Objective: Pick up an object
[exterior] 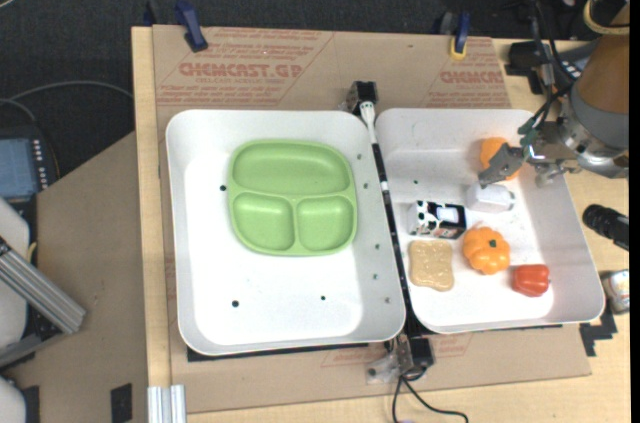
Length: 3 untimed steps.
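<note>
The hand [500, 173] hovers at the frame's right, over the right bin [570, 311]. Whether it grips anything, I cannot tell. A small pumpkin [486, 251] lies below it.

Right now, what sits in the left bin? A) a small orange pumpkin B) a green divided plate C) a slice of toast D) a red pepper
B: the green divided plate lies alone in the left bin, while the pumpkin, red pepper and toast are all in the right bin.
</note>
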### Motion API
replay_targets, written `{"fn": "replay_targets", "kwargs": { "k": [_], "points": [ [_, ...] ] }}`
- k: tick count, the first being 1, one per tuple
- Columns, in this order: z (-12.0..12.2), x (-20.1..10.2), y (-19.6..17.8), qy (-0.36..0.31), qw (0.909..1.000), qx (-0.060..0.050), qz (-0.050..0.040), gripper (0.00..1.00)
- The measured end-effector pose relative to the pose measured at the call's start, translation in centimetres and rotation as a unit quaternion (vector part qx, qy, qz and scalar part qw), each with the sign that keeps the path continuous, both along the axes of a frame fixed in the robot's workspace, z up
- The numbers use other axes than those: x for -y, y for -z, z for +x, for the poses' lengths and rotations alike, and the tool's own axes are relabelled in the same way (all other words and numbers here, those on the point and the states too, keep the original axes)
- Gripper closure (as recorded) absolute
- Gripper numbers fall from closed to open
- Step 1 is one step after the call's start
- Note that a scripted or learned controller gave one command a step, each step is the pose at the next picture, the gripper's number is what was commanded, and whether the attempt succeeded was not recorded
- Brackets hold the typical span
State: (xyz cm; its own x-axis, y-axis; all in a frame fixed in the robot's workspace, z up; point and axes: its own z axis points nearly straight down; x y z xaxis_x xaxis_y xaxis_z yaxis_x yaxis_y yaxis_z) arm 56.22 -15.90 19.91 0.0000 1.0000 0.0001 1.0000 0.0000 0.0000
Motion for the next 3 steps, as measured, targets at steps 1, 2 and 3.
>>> {"fn": "replay_targets", "kwargs": {
  "k": [1,2,3],
  "points": [
    [3.9,5.9,9.7,-0.001,1.0,0.008,-0.0012,0.0],
    [10.6,5.7,11.4,-0.002,0.9999,-0.007,0.0098,0.0],
    [10.5,3.2,11.4,-0.002,1.0,-0.001,0.0005,0.0]
  ]
}}
